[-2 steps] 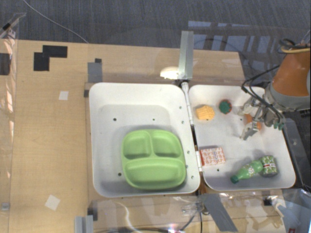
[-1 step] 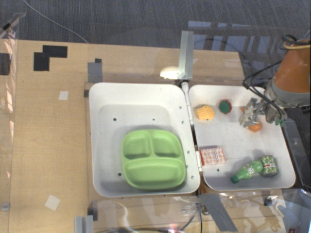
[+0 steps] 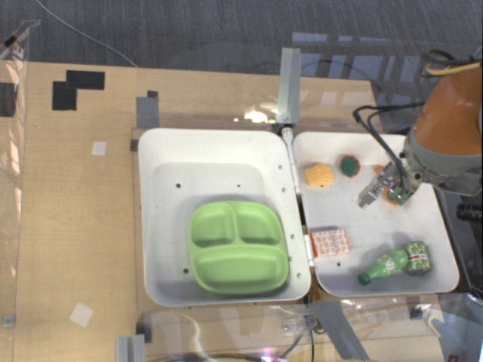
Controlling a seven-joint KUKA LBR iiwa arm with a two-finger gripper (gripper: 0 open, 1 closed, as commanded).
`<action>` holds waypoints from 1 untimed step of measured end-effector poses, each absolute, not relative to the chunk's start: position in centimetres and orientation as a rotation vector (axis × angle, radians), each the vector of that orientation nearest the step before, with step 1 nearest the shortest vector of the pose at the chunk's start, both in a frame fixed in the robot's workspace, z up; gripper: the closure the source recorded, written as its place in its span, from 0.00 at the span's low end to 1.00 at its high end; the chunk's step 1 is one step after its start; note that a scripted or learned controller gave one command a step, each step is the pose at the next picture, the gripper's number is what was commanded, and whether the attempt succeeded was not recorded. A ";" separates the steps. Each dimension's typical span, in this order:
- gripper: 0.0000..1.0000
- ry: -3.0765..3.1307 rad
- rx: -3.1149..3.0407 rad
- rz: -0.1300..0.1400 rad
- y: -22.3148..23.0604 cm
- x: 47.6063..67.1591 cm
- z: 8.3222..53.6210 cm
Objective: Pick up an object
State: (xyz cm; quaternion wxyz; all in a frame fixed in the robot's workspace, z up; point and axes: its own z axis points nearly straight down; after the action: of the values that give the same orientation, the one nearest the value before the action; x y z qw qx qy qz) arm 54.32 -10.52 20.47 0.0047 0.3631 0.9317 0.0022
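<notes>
My gripper (image 3: 383, 190) hangs low over the upper right part of the right bin (image 3: 445, 236). A small orange and green object (image 3: 398, 194) lies right against the gripper's right side, partly hidden by it. I cannot tell whether it is held. Further left in the same bin lie a yellow corn-like piece (image 3: 319, 175) and a small dark green round object (image 3: 349, 165). A red and white patterned box (image 3: 330, 242) sits near the bin's left wall, and a green bottle (image 3: 395, 262) lies on its side at the front.
The left bin (image 3: 162, 202) holds a light green divided plate (image 3: 238, 246) in its front half. A grey post (image 3: 289, 89) stands behind the divide between the bins. The arm's orange band and a black cable cover the bench's far right.
</notes>
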 end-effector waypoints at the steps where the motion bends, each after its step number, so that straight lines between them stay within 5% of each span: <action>1: 1.00 3.119 0.249 0.001 -6.2 49.1 27.5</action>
State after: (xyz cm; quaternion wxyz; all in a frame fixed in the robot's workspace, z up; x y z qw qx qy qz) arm 49.11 -6.19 27.46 0.0063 0.0796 0.9968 0.0004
